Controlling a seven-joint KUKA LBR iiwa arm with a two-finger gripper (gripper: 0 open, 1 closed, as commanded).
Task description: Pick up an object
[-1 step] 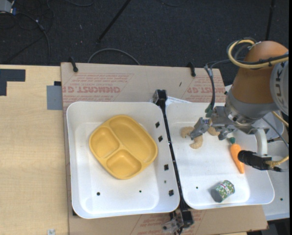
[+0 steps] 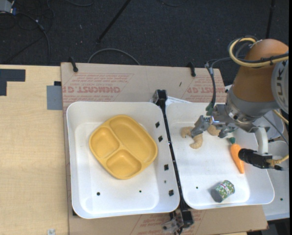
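I read the bench first: it carries two white bins side by side. The left bin holds a yellow divided tray, lying flat near its middle, a little toward the far edge. The right bin holds the loose items, and the arm reaches over its far right corner.

The gripper hangs low over the far half of the right bin, just beside a tan, lumpy piece that lies toward the divider side. Its fingers stand apart and nothing sits between them, so I record no grasp. Whether a fingertip touches the tan piece I cannot tell from this slant.

An orange carrot lies near the bin's right edge, pointing toward the near edge. A small grey-green can lies on its side near the near right corner, well apart from the rest.

My judgement: the step in hand is the approach, with the tan piece the likely target. The next move calls for centring the open fingers across that piece, going down to the bin floor, and closing before any lift. The piece is low and irregular, so a slip is likely.
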